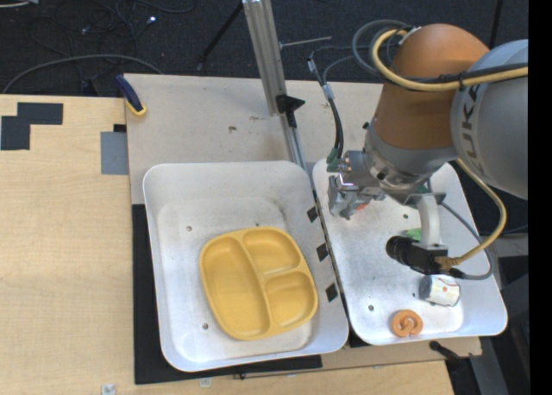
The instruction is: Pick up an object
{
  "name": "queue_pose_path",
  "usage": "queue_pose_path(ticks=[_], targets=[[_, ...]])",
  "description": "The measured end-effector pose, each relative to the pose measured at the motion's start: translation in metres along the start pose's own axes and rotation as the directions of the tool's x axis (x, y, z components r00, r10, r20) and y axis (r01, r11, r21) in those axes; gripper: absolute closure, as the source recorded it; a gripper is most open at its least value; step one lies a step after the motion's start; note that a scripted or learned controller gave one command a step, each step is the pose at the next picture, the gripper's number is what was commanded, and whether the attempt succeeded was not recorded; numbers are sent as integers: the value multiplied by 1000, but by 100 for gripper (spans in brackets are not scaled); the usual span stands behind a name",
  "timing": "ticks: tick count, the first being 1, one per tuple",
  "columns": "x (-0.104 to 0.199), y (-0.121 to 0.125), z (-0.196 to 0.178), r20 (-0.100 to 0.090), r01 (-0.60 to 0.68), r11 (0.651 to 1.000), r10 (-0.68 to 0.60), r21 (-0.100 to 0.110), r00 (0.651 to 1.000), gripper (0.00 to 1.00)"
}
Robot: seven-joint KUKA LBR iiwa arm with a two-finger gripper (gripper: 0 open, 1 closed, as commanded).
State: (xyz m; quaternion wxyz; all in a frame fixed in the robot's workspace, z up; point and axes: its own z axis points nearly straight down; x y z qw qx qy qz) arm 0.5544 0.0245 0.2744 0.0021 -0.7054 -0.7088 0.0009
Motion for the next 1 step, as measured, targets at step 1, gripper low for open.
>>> queue_pose_path(ticks=[1], targets=[[53,-1,8,0,0,1000,0,2,1000,100]])
